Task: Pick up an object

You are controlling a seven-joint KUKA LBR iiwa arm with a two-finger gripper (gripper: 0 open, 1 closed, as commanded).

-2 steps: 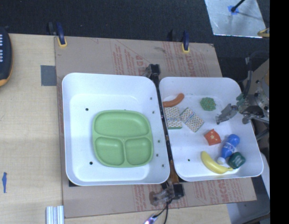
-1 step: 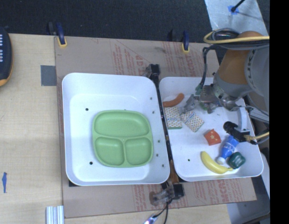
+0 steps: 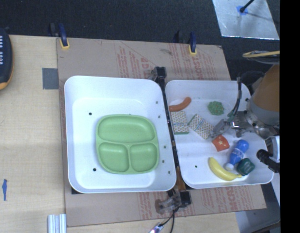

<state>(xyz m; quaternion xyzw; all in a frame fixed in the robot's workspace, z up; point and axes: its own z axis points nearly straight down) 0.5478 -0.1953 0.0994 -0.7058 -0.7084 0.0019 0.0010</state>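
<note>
The gripper (image 3: pixel 222 127) is hanging right of centre, over the red block (image 3: pixel 220 142), seemingly lining up a grab. I cannot tell its state.

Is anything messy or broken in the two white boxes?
Nothing looks broken or spilled. The green divided plate lies flat in the left white bin. In the right white bin, the yellow banana, blue bottle and orange sausage lie loosely scattered, as toys would.
</note>
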